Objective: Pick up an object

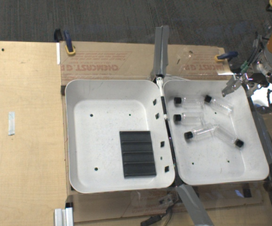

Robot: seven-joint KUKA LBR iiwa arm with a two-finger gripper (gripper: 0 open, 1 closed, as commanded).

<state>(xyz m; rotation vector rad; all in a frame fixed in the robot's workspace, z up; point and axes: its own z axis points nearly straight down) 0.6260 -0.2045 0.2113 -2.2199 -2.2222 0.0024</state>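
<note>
Several clear plastic tubes with black caps lie scattered in the right bin (256, 171). One tube (188, 100) is near the back left, another (218, 105) near the back, and a third tube (201, 133) is in the middle. A black ridged block (137, 153) lies flat in the left bin (79, 140). My gripper (237, 82) hangs over the right bin's back right corner, above and to the right of the tubes, with nothing seen in it.
A grey divider post (161, 51) stands at the back between the bins. Blue and yellow clamps (66, 40) (225, 57) hold cardboard behind the bins. A wooden benchtop (22, 126) stretches to the left. Cables hang by the arm on the right.
</note>
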